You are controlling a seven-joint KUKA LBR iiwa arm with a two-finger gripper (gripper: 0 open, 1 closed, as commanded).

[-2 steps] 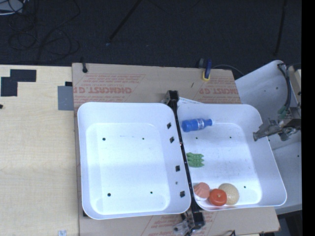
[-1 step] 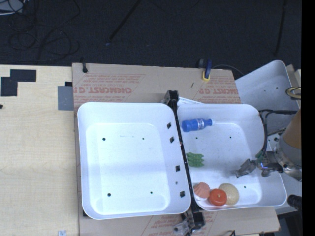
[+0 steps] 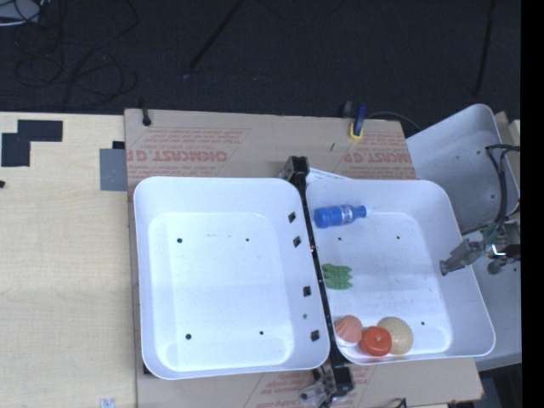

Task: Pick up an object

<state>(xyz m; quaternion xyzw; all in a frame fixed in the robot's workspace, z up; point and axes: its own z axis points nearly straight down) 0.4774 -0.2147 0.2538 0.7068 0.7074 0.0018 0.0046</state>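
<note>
Your gripper [image 3: 455,262] sits at frame right, fingers state unclear; blue bottle [image 3: 339,216] lies well apart, upper left of it.

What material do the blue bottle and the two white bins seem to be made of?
The blue bottle looks like glossy plastic: even blue colour, a paler cap end, a soft highlight. The left bin and right bin look like smooth moulded plastic, with rounded corners and an even white sheen. This is a guess from the look alone.

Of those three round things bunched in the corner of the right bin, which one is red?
The middle one: bright red-orange, between a pale pink piece on its left and a cream one on its right.
</note>
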